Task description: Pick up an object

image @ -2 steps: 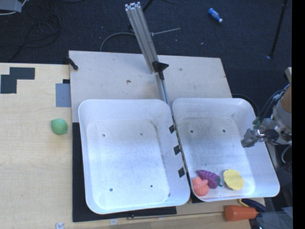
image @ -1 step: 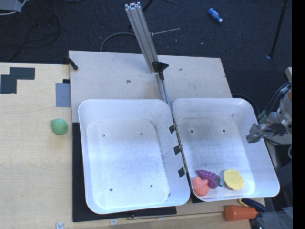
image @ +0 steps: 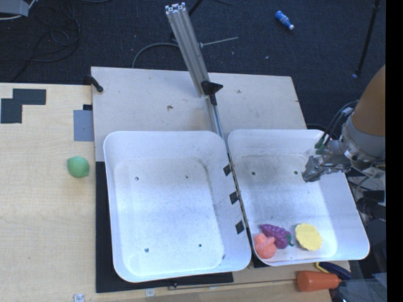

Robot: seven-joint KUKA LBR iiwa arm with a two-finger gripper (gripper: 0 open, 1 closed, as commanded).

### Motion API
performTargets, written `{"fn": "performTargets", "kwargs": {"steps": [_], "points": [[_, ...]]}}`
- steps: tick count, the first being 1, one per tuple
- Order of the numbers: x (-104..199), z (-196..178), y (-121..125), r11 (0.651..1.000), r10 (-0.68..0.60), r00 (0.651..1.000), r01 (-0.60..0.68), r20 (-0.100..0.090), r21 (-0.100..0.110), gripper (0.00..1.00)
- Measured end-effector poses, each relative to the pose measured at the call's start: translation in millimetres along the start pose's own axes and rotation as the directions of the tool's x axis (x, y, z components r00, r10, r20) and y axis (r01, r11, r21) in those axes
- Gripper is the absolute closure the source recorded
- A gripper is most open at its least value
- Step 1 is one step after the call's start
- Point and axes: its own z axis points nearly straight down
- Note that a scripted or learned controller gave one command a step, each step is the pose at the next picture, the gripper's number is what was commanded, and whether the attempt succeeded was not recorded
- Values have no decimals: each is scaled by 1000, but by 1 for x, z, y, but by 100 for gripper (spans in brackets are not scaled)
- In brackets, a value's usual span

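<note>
Gripper (image: 313, 169) is hovering at right bin (image: 352, 212)'s far right edge; finger state: cannot tell. Purple grapes (image: 275, 233), orange piece (image: 265, 246), yellow disc (image: 308, 236) are clustering together; targeting the disc's free side is likely cleanest.

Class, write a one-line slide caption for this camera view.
Gripper poised over right bin; toys clustered at its near edge.

Purple toy (image: 275, 233), orange toy (image: 265, 246), yellow toy (image: 308, 236), right bin's near edge
</note>
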Motion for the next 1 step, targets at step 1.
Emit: {"fn": "performTargets", "kwargs": {"steps": [1], "points": [[49,-10,16,1000,0,1000,0,1,-1,100]]}}
